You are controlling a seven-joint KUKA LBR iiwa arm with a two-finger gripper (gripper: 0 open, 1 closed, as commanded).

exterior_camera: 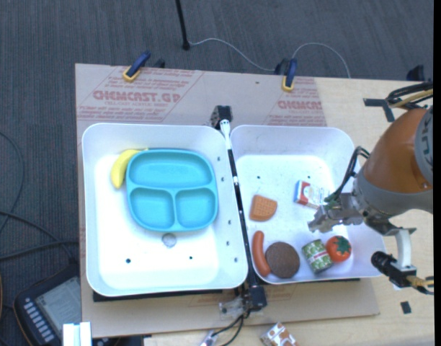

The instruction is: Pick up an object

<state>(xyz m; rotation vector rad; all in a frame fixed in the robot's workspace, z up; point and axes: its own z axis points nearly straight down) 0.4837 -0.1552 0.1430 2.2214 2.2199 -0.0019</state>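
Observation:
My gripper (327, 218) hangs low over the right bin (278, 139), near its right side. Just below it lie a red tomato (339, 248) and a green can (315, 256) on its side. A red-and-white packet (305, 192) sits just up and left of the gripper. Further left are an orange waffle-like piece (263, 207), a red sausage (259, 251) and a brown round patty (282, 259). Nothing shows between the gripper's tips.
The left bin (105, 265) holds a blue divided tray (173, 189), with a yellow banana (120, 166) against the tray's left rim. The bins' shared wall (235, 193) runs down the middle. The orange-banded arm (401, 164) fills the right bin's right edge.

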